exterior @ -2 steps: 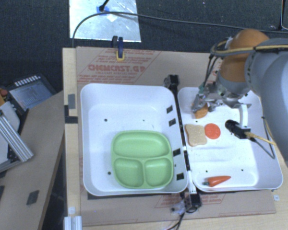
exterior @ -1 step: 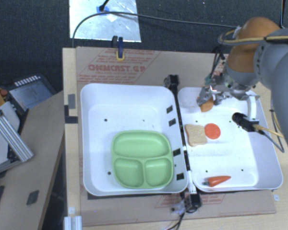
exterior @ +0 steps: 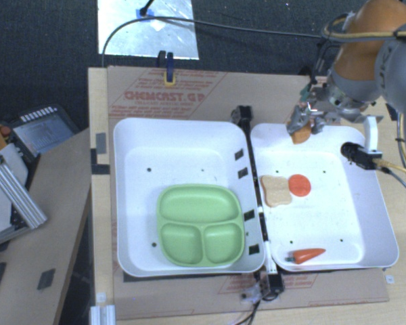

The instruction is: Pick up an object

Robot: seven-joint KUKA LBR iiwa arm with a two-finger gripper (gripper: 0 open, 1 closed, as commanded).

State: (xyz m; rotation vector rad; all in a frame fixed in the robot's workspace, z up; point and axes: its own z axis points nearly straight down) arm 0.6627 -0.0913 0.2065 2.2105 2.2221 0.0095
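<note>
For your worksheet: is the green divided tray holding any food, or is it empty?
Empty. All three compartments of the green tray show bare green; the toast, tomato slice and carrot lie in the other bin.

Cut off, covered, unclear

The arm (exterior: 375, 42) runs out of frame at the right edge, its base unseen. The gripper (exterior: 303, 128) covers the top of a small tan-orange piece (exterior: 301, 138) at the right bin's (exterior: 375, 202) far rim; what the piece is, and how it sits in the fingers, is too small to tell. At left, grey equipment (exterior: 13, 181) is cropped.
</note>
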